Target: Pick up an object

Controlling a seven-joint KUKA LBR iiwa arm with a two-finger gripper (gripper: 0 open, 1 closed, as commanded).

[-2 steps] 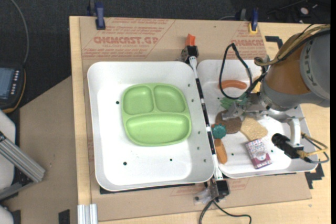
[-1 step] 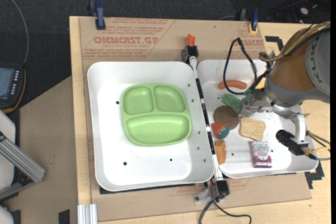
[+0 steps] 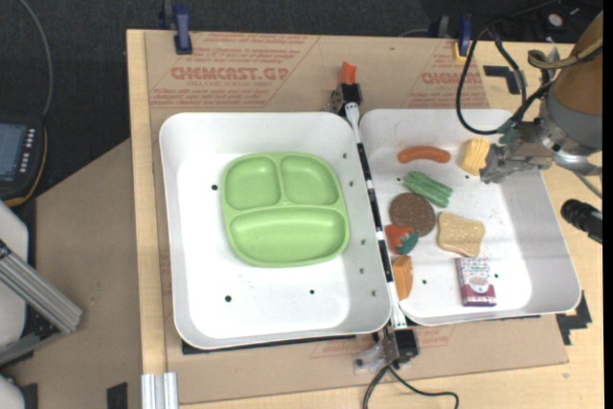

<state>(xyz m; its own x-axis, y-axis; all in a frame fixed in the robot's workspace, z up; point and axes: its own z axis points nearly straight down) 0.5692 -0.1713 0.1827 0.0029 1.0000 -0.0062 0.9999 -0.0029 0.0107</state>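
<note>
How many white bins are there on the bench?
2. The left bin holds a green divided plate; the right bin holds the small food items.

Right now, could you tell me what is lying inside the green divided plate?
The green divided plate shows three bare compartments, with nothing covered. The food items lie in the right bin.

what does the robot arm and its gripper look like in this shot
The arm comes in from the right of the camera view: a rounded grey body with an orange band above the wrist. Its gripper is a small, dark grey metal assembly with blocky parts. Black cables loop near the wrist. No readable markings are visible on the arm at this size.
</note>
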